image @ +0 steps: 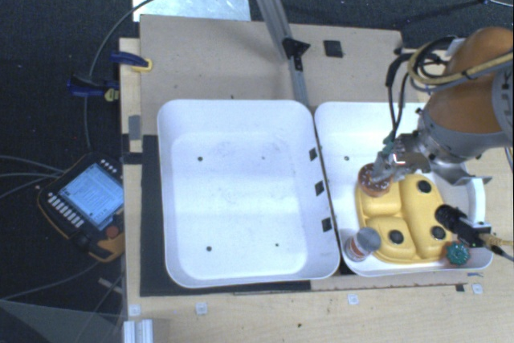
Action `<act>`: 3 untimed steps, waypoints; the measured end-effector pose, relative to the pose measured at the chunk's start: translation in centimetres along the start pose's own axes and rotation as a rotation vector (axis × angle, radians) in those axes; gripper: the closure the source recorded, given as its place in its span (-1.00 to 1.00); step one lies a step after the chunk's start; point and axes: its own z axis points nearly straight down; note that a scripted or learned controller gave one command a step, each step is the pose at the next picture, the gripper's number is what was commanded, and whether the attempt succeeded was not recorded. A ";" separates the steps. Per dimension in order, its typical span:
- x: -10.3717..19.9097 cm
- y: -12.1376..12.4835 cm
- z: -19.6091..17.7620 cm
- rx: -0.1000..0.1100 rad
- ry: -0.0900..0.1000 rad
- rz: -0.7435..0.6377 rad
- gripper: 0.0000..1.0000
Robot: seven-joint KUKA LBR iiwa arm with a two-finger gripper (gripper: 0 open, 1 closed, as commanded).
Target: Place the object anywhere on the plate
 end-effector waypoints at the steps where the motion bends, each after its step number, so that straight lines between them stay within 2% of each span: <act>1: 5.3 0.2 -1.1 0.000 0.000 -0.001 1.00; 2: 11.3 -0.1 -0.8 0.002 0.001 0.000 1.00; 3: 16.7 1.0 0.3 0.002 0.001 0.000 1.00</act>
